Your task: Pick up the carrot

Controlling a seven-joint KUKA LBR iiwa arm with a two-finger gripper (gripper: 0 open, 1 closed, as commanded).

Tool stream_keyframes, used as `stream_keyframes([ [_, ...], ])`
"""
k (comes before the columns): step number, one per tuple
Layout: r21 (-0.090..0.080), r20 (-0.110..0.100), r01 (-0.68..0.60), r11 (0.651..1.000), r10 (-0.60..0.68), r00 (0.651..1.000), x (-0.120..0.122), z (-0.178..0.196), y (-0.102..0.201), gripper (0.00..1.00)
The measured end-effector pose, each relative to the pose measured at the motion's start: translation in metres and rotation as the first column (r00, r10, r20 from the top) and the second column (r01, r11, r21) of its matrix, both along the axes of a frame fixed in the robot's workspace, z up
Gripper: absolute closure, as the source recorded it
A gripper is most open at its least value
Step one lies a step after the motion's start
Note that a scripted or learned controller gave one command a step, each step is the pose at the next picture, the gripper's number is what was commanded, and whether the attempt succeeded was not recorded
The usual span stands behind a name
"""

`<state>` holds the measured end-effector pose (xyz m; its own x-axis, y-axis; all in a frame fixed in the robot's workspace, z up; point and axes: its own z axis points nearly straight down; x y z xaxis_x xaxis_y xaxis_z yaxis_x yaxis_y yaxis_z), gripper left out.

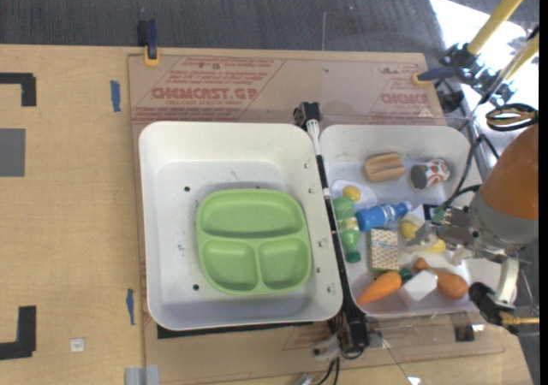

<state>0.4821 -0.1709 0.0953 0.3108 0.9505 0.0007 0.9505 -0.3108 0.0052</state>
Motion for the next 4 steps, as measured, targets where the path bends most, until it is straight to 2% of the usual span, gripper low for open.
stream_keyframes([
  [1,0.006,-0.001,0.166,0.986,-0.166,0.986,0.026,0.091,0.099,0.0],
  [2,0.002,-0.007,0.225,0.974,-0.225,0.974,0.113,0.089,0.134,0.0],
  [3,0.001,-0.014,0.303,0.953,-0.303,0.953,0.094,0.089,0.105,0.0],
  [4,0.002,-0.004,0.329,0.944,-0.329,0.944,0.108,0.001,0.068,0.0],
])
